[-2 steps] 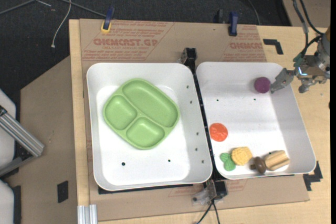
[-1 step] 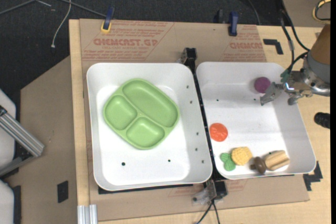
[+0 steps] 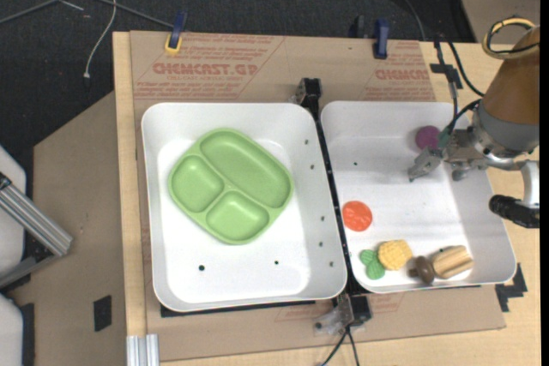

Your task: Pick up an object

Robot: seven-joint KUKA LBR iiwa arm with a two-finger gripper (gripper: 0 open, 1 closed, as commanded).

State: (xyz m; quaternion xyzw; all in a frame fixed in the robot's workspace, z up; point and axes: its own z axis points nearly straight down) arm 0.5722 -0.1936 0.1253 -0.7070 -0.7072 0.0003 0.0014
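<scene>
In the right bin [image 3: 480, 210], my gripper [image 3: 441, 168] hangs low near the far right side, open, with nothing between its fingers [image 3: 419, 168]. A small purple object [image 3: 426, 135] lies just beyond the left finger, close to it but not between the two. An orange round piece [image 3: 357, 216] lies near the bin's left wall. Along the front edge sit a yellow corn toy [image 3: 395, 253] with a green piece [image 3: 372, 263] beside it, and a brown and tan object [image 3: 442, 263].
The left bin [image 3: 171, 270] holds a green divided plate [image 3: 230, 185]. A black divider [image 3: 324, 176] runs between the bins. The grey and orange arm [image 3: 515, 99] comes in over the right bin's far right corner. Cardboard lies under both bins.
</scene>
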